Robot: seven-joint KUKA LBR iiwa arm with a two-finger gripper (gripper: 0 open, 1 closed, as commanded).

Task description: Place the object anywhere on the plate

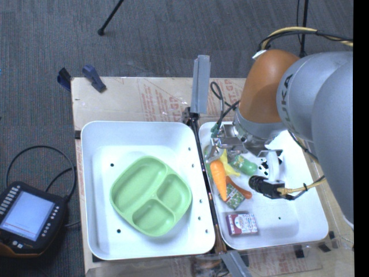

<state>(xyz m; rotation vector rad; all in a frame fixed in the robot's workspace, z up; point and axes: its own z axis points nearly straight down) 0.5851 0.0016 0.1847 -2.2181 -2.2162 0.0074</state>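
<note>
robot lab | teach pendant point(27, 219) on carpet | cardboard-topped bench point(144, 100)

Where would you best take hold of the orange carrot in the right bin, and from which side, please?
Grip the carrot across its thick upper end, coming straight down from above. It lies flat, running lengthwise down the right bin close to its left wall, so fingers should close across its width. Its lower tip sits against a small green packet and a red piece, which crowd that end.

Two white bins point(95, 140), one green plate point(151, 196), one carrot point(218, 176), one red packet point(241, 224).
</note>
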